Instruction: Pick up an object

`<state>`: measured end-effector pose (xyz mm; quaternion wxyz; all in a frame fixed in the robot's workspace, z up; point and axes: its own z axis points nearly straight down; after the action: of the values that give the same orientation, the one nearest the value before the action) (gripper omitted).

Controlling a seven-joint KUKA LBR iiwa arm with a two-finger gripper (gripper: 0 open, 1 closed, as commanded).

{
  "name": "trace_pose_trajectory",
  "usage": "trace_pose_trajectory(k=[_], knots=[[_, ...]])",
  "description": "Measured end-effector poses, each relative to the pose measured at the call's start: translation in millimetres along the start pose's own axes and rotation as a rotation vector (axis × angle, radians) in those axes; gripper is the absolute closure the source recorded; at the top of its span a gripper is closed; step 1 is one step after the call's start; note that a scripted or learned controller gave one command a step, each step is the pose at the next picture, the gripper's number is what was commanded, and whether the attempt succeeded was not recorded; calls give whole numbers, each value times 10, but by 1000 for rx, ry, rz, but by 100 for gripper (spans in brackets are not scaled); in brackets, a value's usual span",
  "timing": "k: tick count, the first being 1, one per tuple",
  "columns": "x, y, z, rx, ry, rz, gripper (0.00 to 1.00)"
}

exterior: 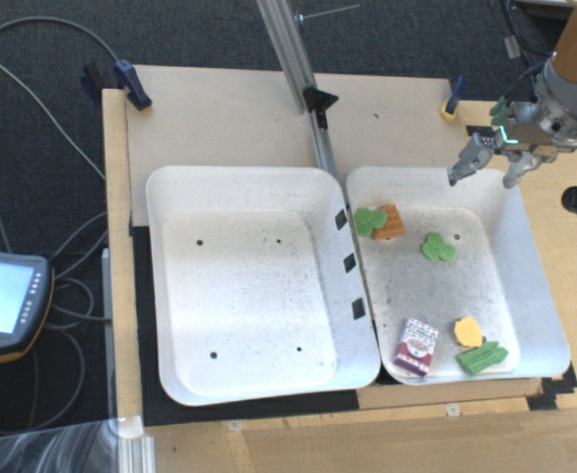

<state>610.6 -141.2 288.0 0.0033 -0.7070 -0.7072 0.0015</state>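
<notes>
Nearest the camera, along the front edge of the right bin (535, 294), three small things lie close together: a small purple and white packet (417, 346) against the front wall, a yellow piece (468, 331) just to its right, and a green ridged piece (481, 357) touching the yellow one from below. Farther back in the same bin, a green leafy piece (438, 248) sits alone near the middle, well apart from the front group. Toward the bin's back left corner, another green piece (369, 222) rests against an orange block (390, 222); the two touch, though which overlaps the other is hard to make out at this size.

The left bin (170, 264) lies just beside the right one, their inner walls meeting along a slanted seam marked by small black tabs. A metal rail (287, 47) runs from the top of the view down to that seam.

The gripper (488, 168) hangs above the back right rim of the right bin, its two fingers (463, 168) spread apart with nothing between them (the grey wrist and orange band rise toward the upper right corner). It is well apart from every object in the bin. A blue clamp (131, 82) grips the bench's back left corner, and a handheld screen (3, 304) lies at the left edge.
</notes>
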Motion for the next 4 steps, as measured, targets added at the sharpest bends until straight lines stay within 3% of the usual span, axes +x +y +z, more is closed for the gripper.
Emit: trace_pose_trajectory(k=[1,3,4], knots=[[1,6,-27,-5,-1,-1,0],[-97,-92,1179,2,0,1,0],[-158,-28,1679,1,0,1,0]])
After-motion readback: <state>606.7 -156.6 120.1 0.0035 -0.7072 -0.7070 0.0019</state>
